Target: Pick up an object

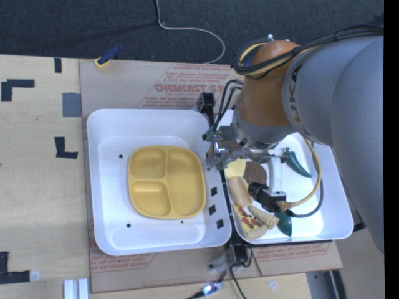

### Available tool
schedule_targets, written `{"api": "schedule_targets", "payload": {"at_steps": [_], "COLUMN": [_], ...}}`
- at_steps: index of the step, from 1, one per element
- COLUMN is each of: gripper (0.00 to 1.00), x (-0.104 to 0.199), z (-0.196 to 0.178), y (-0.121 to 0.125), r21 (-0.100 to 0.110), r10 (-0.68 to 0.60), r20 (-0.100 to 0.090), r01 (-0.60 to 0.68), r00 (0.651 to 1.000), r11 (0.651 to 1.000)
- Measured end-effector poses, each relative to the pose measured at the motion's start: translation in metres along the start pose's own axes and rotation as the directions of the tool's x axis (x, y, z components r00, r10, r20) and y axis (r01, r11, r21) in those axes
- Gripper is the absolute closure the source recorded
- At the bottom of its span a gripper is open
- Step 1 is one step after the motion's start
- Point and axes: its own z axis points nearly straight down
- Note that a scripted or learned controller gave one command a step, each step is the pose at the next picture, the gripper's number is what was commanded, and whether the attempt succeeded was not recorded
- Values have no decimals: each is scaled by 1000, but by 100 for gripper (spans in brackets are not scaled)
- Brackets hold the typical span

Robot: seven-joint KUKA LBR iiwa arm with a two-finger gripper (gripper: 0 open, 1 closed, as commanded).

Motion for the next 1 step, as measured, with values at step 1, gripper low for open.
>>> {"api": "schedule_targets", "payload": {"at_steps": [1], "gripper": [100], "x": [12], "z": [-7], "y": [8], "r21": [-1], "r10": [-1], "r20": [-1], "r01": [1], "r00": [1000], "r11": [1000]}}
